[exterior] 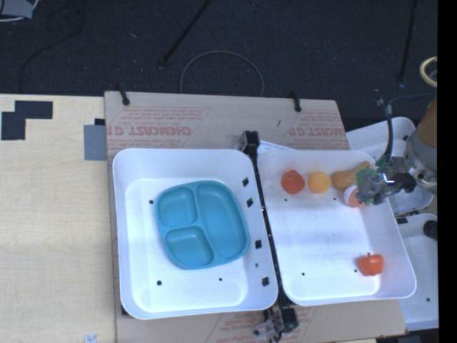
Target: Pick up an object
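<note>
In the right bin, a red ball-like fruit and a small orange fruit lie side by side near the far wall. To their right lies an elongated tan-orange object. My gripper hangs low at the bin's far right corner, right beside that tan object and over a small pink-and-white thing that it partly hides. A red pepper-like object with a green stem sits alone near the bin's front right.
The left bin holds a blue divided plate. A black divider runs between the two bins. The arm's wrist and cable lean in over the right bin's right wall.
</note>
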Available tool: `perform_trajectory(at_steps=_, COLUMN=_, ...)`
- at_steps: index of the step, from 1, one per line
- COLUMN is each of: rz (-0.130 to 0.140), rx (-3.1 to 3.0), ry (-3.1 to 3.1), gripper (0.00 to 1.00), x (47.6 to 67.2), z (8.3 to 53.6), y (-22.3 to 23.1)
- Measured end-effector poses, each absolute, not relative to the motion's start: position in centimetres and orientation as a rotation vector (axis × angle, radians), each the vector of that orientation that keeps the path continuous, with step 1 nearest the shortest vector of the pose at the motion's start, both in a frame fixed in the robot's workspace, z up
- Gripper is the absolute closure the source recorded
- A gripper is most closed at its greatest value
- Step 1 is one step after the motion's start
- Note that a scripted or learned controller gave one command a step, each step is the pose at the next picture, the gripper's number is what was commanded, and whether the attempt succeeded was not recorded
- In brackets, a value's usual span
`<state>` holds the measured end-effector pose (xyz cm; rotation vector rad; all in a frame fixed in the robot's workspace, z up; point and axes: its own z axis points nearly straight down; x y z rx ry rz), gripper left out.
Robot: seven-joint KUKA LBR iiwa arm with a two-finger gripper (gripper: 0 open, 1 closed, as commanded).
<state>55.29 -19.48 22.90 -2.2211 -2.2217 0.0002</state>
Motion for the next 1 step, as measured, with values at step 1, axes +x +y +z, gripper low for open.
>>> perform_trajectory(at_steps=1, rz=0.001, rx=-2.214, ry=-2.222, gripper=1.0, x=54.91, z=21.79, y=-14.05)
